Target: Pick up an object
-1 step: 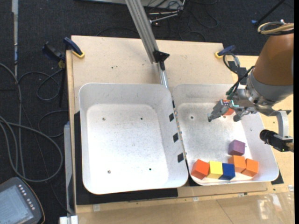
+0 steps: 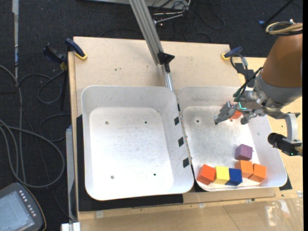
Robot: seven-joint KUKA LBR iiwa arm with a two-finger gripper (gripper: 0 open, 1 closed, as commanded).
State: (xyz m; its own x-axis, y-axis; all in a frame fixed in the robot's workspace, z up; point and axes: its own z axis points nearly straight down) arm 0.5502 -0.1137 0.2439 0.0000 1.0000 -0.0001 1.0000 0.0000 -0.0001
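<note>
- Grey arm with orange band, reaching in from the right edge, wrist bent down over the upper part of the right bin.
- Gripper low over the right bin's floor, fingers splayed apart to either side of a small orange-red object (shape too hidden to name, partly covered by the gripper body).
- Hard to tell whether the fingers touch that small object or whether it rests on the bin floor; not plainly clamped.
- Purple cube alone on the right bin's floor, below the gripper and well apart from it.
- Cluster along the right bin's near rim: orange cube at the left end, yellow cube touching it, blue cube just beside the yellow one, then two more orange blocks (close together, just below the purple cube).
- Left bin, white with fine speckling, edge to edge with the right bin.
- Bench of pale board under both bins, blue-and-yellow clamps at its far corners.
- Slanted metal pole from the top, ending at a black fitting near the seam between the bins.
</note>
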